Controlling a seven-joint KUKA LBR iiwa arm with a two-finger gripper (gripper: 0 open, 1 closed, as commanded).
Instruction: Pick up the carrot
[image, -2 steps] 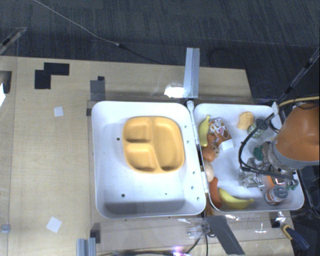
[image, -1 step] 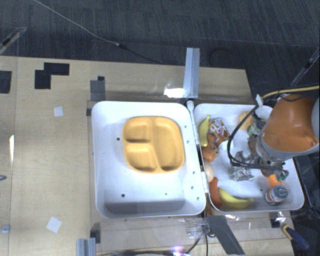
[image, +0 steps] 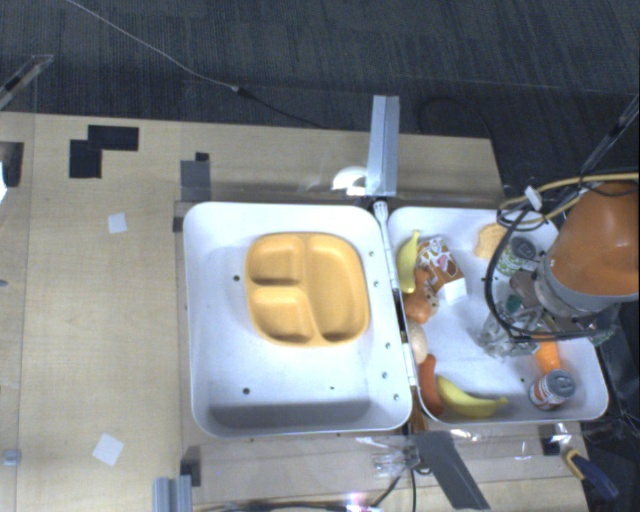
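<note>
In the right bin (image: 465, 325), a short bright orange piece that looks like the carrot (image: 547, 356) lies near the right wall, its upper end hidden under the arm. My gripper (image: 503, 338) hangs low over the bin floor just left of the carrot, below the grey wrist and its orange band (image: 600, 240). Cables and the wrist body hide much of the gripper. Nothing shows as held in it.
A small can (image: 553, 388) stands right below the carrot. A banana (image: 470, 400) and a reddish item (image: 428, 378) lie at the front left of the right bin; a green banana (image: 407, 260) and a snack packet (image: 437, 262) at its back left. The left bin (image: 215, 330) holds a yellow divided plate (image: 305, 288).
</note>
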